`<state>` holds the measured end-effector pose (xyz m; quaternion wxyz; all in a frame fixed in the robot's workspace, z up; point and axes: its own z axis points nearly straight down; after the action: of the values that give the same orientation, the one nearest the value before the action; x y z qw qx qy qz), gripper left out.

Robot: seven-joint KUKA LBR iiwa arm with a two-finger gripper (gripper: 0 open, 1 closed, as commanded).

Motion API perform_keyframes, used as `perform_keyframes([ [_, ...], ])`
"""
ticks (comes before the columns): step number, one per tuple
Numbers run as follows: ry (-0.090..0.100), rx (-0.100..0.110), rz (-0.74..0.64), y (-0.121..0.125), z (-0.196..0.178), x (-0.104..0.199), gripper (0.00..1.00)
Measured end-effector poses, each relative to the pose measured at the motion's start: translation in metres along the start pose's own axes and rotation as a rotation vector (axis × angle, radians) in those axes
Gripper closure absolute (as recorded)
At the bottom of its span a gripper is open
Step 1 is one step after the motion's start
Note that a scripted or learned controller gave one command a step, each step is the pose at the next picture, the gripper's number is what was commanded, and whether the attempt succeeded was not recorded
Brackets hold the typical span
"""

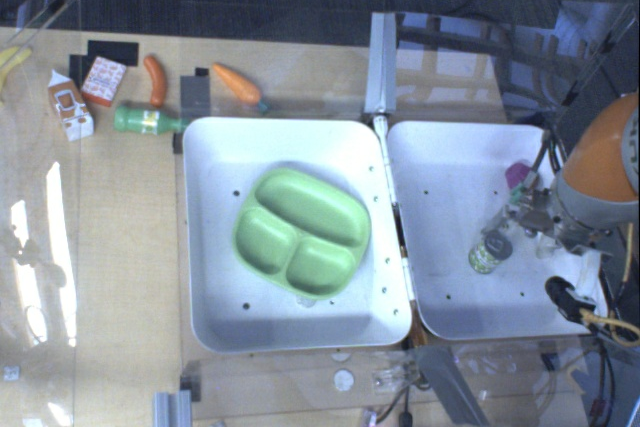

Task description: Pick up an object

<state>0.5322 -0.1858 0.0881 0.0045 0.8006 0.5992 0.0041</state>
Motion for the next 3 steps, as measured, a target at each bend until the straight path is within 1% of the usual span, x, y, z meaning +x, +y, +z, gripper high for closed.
perform_keyframes([
  [1,0.001,-0.007,-0.004,0.003,-0.012,0.002,1.0],
  [2,-0.001,0.001,-0.262,0.004,-0.124,0.009,1.0],
  [3,-0.001,0.002,-0.262,0.004,-0.123,0.009,0.0],
])
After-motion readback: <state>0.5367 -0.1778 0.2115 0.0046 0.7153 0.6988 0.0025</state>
